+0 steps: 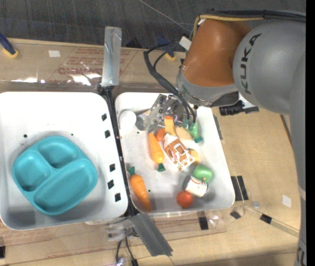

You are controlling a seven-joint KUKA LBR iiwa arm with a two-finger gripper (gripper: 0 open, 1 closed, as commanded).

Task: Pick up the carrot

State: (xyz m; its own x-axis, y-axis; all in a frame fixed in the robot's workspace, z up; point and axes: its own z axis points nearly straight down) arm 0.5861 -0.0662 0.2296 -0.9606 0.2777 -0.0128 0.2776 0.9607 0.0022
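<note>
Two orange carrots lie in the right bin [223,176]. One carrot [156,147] rests near the bin's middle, its green stub toward the front. The other carrot [140,190] lies by the front left wall, with its green top pointing back. My gripper [166,114] hangs low over the back of this bin, just behind the middle carrot and above a small pile of toy food. A yellow-orange piece [170,124] sits right under it. The wrist hides the gripper's tips.
Around the carrots lie an orange-and-white box [178,152], a green pepper [202,173], a red tomato [185,199], a white cup [196,188] and a white ball [127,117]. A teal divided plate [55,173] sits in the left bin [13,110].
</note>
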